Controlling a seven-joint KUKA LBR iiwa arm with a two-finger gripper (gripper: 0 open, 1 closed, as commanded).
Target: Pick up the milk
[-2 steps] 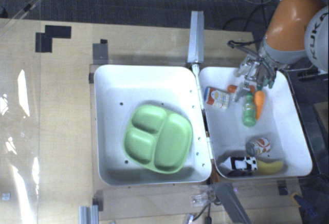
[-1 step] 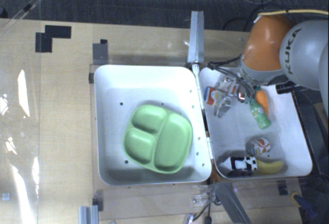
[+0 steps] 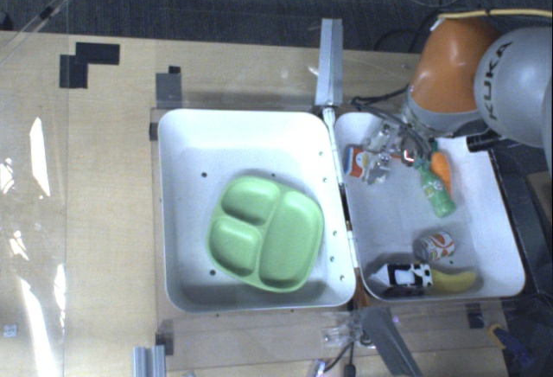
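Note:
The milk (image 3: 407, 276) is a small black-and-white carton lying on its side at the front of the right bin (image 3: 484, 220), touching a banana. My gripper (image 3: 378, 161) hangs low over the back left corner of that bin, well behind the milk. It sits right beside a small red, white and blue pack (image 3: 354, 161) near the bin's left wall. From this angle I can't make out whether anything is held.
A green bottle (image 3: 435, 189) and an orange carrot (image 3: 441, 166) lie just right of the gripper. A round speckled ball (image 3: 436, 246) and the yellow banana (image 3: 455, 280) sit near the milk. The left bin (image 3: 186, 194) holds a green divided plate (image 3: 265, 233).

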